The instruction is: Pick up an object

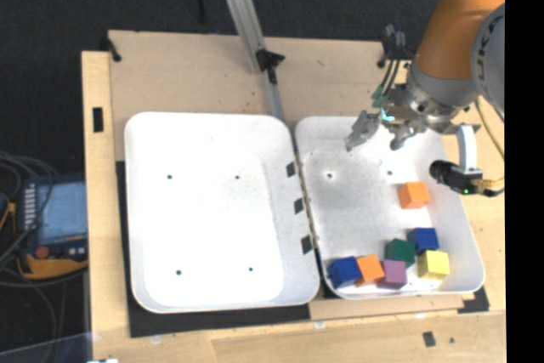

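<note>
We see our gripper (374, 132), fingers spread and empty, over the right bin's (340, 208) far end, the nearest block, an orange cube (414, 195), lying nearer and slightly right.

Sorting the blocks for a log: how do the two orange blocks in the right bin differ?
The upper orange block sits alone mid-bin, apart from other blocks; the lower orange block sits in the row by the near wall, between a blue block and a purple block. The upper one lies nearer the gripper. Both look like similar small cubes.
</note>
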Controlling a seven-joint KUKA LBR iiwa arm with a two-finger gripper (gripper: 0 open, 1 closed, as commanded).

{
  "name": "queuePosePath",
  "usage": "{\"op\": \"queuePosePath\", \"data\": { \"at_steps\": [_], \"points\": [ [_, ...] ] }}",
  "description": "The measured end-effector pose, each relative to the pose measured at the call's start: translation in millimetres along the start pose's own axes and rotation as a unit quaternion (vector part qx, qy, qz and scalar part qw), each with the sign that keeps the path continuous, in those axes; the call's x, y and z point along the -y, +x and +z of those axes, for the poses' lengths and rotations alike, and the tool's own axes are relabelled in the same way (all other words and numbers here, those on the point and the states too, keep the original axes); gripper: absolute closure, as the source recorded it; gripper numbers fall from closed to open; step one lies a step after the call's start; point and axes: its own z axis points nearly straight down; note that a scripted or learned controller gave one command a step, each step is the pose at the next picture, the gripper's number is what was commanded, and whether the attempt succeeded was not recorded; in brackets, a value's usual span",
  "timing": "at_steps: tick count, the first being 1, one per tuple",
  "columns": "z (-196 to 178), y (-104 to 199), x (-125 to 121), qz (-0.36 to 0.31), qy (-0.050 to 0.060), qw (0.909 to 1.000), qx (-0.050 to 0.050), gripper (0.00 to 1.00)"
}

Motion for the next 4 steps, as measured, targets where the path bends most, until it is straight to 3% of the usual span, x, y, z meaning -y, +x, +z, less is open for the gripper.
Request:
{"op": "queuePosePath", "data": {
  "at_steps": [1, 2, 4],
  "points": [
    [-3, 0, -1, 0.000, -0.003, 1.0000, 0.000, 0.00],
    [52, 3, -10, -0.001, 0.000, 1.0000, 0.001, 0.00],
    [134, 5, -5, 0.003, -0.001, 1.0000, 0.002, 0.00]
  ]
}}
